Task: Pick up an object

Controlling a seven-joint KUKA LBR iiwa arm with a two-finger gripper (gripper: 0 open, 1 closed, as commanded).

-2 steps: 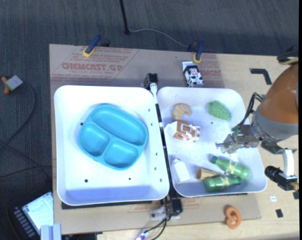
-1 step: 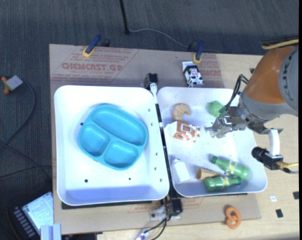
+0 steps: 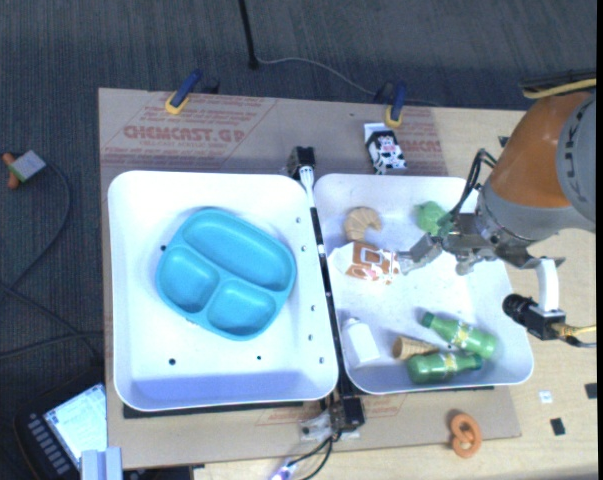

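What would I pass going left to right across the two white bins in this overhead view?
Blue divided tray → white cup → orange-and-white packet → ice-cream cone → green bottles, with the gripper hovering above that right bin.

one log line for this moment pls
arm: over right white bin | claw: low beside orange-and-white packet | held: nothing seen | green plastic bottles: near corner | blue divided plastic tray: left white bin

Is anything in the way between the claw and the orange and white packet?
Nothing visible. The claw hangs in the right bin just right of the packet, with bare white floor between them. The croissant sits behind, off that path.
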